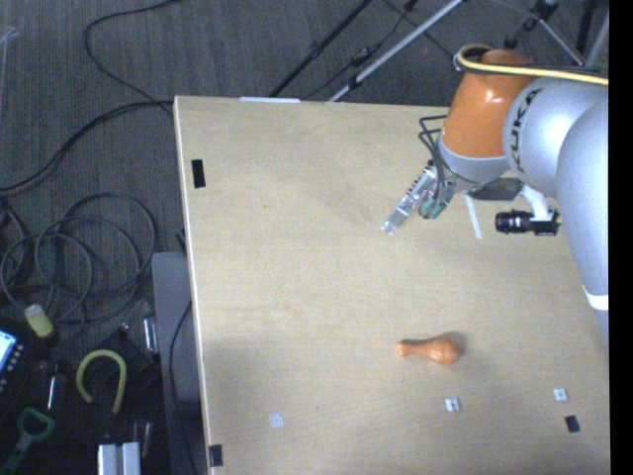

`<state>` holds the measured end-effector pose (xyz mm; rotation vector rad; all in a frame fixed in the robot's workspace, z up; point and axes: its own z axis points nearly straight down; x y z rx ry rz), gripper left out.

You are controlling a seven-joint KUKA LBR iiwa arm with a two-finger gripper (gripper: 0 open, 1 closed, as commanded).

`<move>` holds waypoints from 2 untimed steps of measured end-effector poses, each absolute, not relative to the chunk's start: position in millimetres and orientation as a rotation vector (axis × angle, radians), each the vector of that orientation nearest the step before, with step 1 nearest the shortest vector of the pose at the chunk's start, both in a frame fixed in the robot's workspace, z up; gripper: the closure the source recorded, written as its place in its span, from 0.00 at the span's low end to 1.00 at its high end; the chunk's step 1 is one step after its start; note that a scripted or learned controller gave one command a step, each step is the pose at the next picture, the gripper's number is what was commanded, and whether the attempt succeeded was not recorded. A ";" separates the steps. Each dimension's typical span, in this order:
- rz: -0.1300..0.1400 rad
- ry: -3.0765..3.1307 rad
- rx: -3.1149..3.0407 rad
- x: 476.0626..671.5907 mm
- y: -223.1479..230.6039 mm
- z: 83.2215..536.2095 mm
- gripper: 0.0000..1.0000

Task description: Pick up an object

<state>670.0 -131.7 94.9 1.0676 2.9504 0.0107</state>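
Nearest the camera, small grey and black markers [452, 404] are sitting on the tan wooden bench top [297, 265] near its front edge, toward the right corner. Just behind them you're looking at a small orange pear-shaped object [431, 349], bulb end pointing right, thin neck pointing left, so its long axis is running roughly parallel to the front edge. It's lying flat, nothing touching it.

Your two-finger gripper [396, 220] is hanging well apart from it, further back on the bench and slightly left of the object, on the grey arm with the orange band [480, 117] coming in from the right. Nothing is sitting between the fingers; they're reading as close together, a narrow gap at most, though the blur is making that hard to call.

Judging from this, the pick isn't started: you're needing to bring the gripper toward the front edge and a little right, then close across the short width of the object.
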 end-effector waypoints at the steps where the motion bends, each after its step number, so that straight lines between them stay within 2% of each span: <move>1: 0.003 2.944 1.089 624.2 -91.2 234.2 1.00; 2: 0.001 2.943 1.103 645.6 -31.5 190.7 1.00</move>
